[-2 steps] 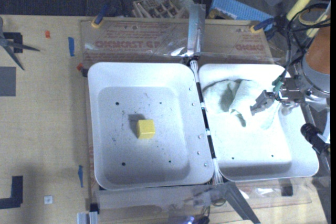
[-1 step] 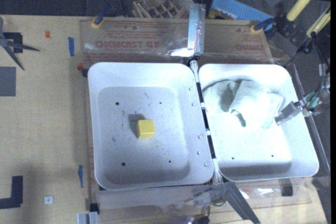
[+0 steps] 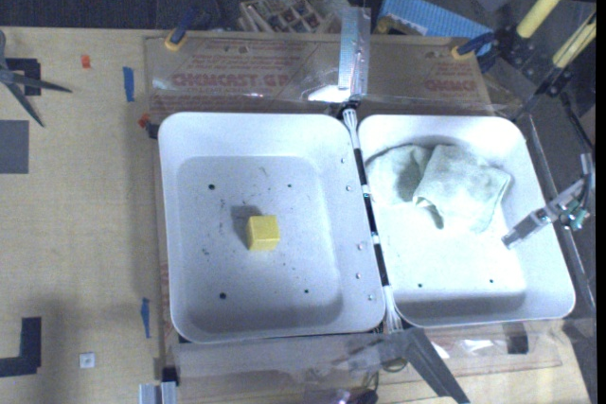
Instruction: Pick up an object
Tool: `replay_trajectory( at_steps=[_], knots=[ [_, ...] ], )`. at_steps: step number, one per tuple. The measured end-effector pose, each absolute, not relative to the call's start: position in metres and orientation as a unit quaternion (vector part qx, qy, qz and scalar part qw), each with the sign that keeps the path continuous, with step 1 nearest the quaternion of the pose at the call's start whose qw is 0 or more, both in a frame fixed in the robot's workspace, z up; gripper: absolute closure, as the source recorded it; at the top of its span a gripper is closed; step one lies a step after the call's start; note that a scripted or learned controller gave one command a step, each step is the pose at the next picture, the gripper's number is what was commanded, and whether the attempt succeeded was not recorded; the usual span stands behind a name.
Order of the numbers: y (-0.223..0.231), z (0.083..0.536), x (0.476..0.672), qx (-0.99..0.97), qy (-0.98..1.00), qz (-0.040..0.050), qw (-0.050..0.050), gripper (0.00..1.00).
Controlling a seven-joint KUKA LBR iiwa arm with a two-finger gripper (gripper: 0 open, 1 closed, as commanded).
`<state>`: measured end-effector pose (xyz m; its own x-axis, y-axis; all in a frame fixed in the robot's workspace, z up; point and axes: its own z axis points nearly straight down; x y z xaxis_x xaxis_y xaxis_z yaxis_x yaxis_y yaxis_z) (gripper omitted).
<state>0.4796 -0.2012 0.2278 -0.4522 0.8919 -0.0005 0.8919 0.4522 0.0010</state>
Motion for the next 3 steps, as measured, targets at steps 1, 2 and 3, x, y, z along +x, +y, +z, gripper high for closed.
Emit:
replay_trajectory(
  at_steps=[1,2,3],
  knots=[
    [-0.126,0.089,0.483,0.564,0.826,0.0021,0.005,0.00],
    [-0.127,0.100,0.483,0.566,0.824,0.0036,0.007,1.00],
    [-0.128,0.110,0.484,0.567,0.823,0.0042,0.009,1.00]
  ],
)
